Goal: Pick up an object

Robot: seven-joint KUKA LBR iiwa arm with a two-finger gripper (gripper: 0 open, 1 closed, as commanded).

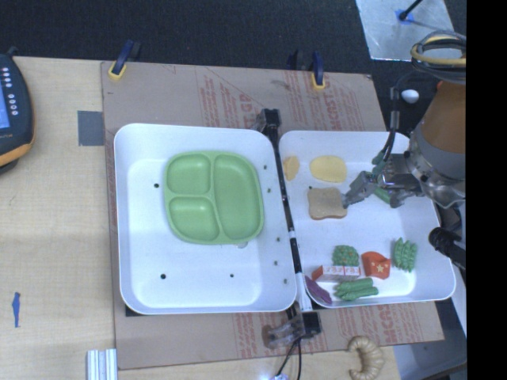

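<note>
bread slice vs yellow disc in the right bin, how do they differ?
Colour: the bread slice is tan-brown, the yellow disc pale yellow. Shape: the slice is squarish, the disc a rounded oval. Place: the slice lies nearer the camera, the disc behind it. Both lie flat in the right bin, close together.

Red printed lettering runs in strips across the brown cardboard sheet [238,93] under the bins, too blurred to read; nothing else carries legible text.
</note>
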